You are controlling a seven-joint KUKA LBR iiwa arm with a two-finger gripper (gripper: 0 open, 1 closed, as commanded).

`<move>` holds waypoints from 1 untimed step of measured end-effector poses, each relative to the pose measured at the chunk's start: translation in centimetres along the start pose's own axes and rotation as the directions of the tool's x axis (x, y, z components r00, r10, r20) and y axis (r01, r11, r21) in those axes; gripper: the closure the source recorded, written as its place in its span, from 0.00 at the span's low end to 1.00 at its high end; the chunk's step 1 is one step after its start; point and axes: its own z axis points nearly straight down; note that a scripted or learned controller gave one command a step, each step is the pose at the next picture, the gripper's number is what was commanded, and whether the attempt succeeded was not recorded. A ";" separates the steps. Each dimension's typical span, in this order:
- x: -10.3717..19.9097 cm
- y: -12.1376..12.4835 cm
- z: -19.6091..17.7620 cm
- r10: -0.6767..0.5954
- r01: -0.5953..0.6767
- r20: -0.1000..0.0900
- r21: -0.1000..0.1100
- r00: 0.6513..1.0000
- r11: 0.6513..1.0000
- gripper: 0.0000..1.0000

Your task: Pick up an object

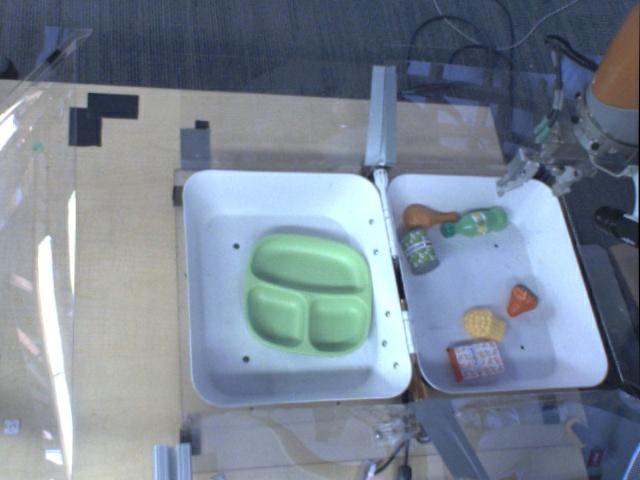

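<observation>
Pale wooden bench [110,298] under two white bins: the left bin [210,218] holds a green divided tray [305,293]; the right bin [560,308] holds a green bottle [476,223], brown drumstick [428,215], small can [420,251], yellow corn [483,322], orange piece [522,300] and red-labelled can [475,361]. Gripper [530,173] hovers over the right bin's far rim, fingers apart, empty. The bottle, nearest, is probably light, stiff, smooth plastic; grasp across its round body.

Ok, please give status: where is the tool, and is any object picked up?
Tool over right bin's far edge, holding nothing. Green bottle nearest, lying in the bin. Nothing in the way.
</observation>
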 end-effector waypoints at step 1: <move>0.0 2.9 12.5 -0.253 0.253 0.001 -0.002 0.967 0.967 0.00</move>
